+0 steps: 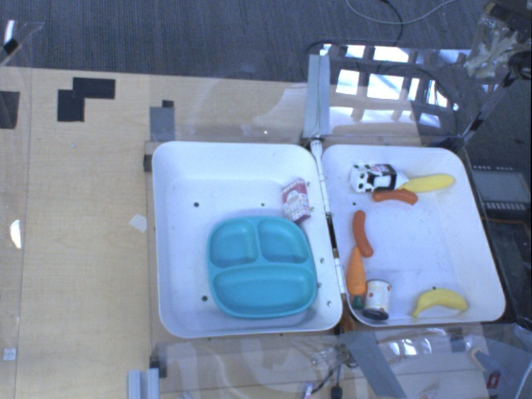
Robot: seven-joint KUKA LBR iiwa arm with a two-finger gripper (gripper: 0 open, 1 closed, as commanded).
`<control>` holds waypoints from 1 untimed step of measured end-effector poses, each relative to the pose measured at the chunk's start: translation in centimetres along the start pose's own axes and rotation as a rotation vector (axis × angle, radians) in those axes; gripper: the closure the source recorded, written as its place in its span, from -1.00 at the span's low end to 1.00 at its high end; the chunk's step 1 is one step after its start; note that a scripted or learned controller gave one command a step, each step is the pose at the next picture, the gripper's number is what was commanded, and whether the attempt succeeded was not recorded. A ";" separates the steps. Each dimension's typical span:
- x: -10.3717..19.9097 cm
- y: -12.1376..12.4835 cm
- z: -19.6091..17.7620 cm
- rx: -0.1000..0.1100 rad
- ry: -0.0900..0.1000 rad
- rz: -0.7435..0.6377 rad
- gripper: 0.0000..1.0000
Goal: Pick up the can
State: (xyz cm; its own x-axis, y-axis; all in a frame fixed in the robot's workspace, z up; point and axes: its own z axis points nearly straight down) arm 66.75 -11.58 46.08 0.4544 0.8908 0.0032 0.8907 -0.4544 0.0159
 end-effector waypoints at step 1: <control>0.2 0.0 -1.2 -0.005 0.001 -0.009 1.00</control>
State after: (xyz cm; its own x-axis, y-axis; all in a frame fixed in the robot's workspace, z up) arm 66.86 -11.39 47.27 0.4468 0.8946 0.0037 0.8944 -0.4467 0.0208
